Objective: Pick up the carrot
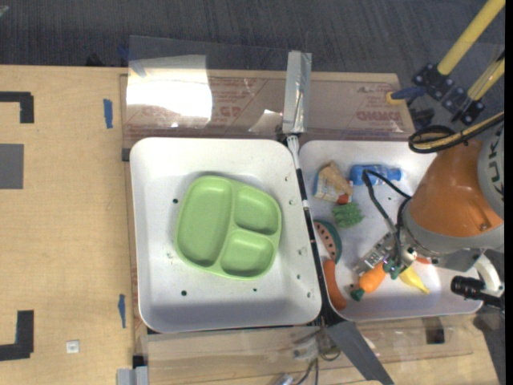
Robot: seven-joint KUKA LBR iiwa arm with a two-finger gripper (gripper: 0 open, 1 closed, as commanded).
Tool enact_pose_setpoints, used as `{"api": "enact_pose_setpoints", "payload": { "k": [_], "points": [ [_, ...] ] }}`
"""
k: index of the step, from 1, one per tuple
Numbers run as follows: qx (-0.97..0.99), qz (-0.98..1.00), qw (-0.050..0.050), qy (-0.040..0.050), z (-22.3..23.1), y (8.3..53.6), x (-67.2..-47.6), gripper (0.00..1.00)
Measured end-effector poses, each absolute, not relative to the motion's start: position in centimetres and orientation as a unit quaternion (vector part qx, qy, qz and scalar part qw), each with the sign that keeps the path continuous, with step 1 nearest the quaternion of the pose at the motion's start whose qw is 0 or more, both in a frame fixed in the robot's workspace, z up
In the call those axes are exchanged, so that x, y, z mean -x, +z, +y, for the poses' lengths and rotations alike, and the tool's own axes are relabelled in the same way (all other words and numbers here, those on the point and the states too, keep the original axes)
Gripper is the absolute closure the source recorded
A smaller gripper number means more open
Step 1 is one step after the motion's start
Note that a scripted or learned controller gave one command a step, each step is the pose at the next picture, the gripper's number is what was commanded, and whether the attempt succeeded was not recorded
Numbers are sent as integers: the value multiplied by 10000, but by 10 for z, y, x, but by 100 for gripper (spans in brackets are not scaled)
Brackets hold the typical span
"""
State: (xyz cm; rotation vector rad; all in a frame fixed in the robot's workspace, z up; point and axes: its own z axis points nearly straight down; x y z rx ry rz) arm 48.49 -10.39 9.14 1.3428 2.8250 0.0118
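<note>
The gripper (383,265) sits down in the right bin (417,155), fingers closed on the carrot (370,279) (orange, green-tipped).

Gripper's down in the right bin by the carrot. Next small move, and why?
Probably close the fingers and check the hold before lifting. The gripper sits low in the right bin, right at the carrot, which lies on the bin floor with its green top toward the near rim. Whether the carrot is between the fingers is unclear. A yellow toy lies close beside it, so lift slowly.
</note>
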Motion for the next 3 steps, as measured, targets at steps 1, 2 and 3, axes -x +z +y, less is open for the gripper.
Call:
{"api": "enact_pose_setpoints", "payload": {
  "k": [1, 2, 3],
  "points": [
    [-3097, 9508, 42, 16, -33, 186, -493, 100],
    [-1760, 9844, -3, 2, -105, 139, -479, 100],
    [-1756, 9845, 2, 4, -104, 140, -480, 0]
  ]
}}
